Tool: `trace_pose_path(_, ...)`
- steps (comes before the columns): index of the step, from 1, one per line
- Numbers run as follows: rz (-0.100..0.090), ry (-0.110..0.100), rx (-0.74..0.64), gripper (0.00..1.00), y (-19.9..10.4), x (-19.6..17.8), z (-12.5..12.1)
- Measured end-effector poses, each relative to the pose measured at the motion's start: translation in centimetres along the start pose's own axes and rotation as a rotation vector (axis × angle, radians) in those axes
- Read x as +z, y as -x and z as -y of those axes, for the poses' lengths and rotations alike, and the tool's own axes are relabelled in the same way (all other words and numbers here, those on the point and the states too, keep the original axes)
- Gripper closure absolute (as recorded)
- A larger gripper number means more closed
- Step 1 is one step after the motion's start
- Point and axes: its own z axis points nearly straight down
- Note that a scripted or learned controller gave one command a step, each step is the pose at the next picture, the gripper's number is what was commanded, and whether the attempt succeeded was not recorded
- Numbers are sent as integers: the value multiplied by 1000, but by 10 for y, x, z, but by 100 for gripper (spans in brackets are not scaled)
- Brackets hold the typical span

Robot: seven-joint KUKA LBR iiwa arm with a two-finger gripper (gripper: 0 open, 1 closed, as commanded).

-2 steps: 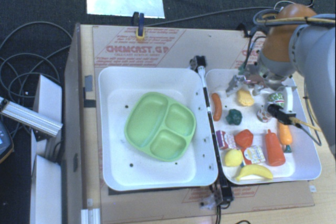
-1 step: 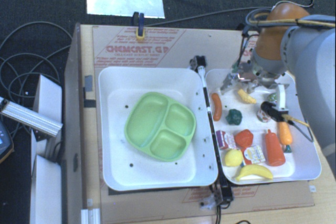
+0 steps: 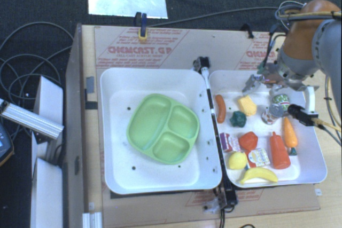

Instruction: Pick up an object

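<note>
The gripper hangs over the far part of the right bin, above a small can; whether it grips cannot be told. Crowded neighbours (yellow block, carrot) may be nudged, or the round can may slip.

Green divided plate in left bin; toy food in right bin, hand above.
</note>
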Motion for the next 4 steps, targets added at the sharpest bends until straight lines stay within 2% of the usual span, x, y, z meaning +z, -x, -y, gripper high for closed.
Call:
trace_pose_path(1,-3,-4,0,0,-22,52,72)
trace_pose_path(2,-2,-4,1,0,-21,52,128)
trace_pose_path(3,-3,-1,1,100,-21,41,127)
trace_pose_path(4,-4,1,-4,100,-94,-50,106)
